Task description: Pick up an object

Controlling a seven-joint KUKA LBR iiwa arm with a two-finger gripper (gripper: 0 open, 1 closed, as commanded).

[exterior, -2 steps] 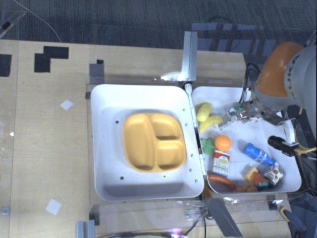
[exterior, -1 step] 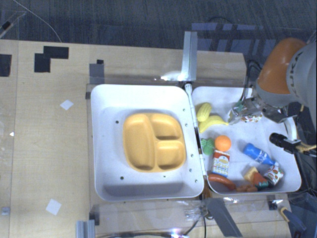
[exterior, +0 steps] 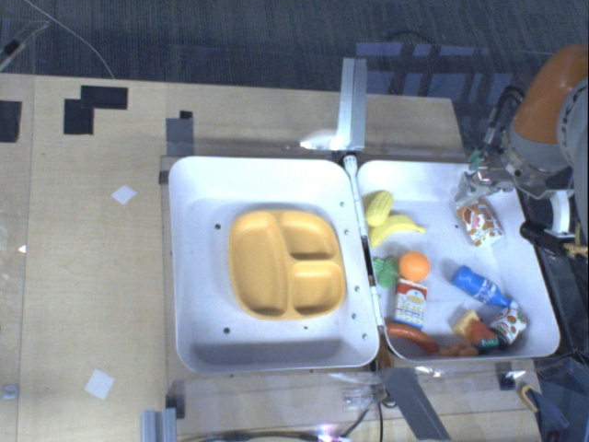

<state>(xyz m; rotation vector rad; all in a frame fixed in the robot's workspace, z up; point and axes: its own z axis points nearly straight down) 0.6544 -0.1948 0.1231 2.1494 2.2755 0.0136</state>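
My gripper [exterior: 477,184] hangs over the far right corner of the right bin [exterior: 433,184], at the end of the grey arm with the orange band [exterior: 552,86]. Just in front of it lies a red and white snack packet [exterior: 480,223], very close to the gripper; contact cannot be made out. Further objects in this bin are a yellow corn cob [exterior: 378,205], a banana [exterior: 399,230], an orange ball [exterior: 415,265], a green item [exterior: 385,270], a red and white carton [exterior: 411,302], a blue bottle [exterior: 479,285] and a small can [exterior: 509,324].
The left bin [exterior: 207,339] holds a yellow divided plate [exterior: 283,262]. A red sausage-like piece [exterior: 411,335] and an orange wedge [exterior: 466,323] lie near the right bin's front wall. A metal post [exterior: 352,104] stands behind the seam between the bins.
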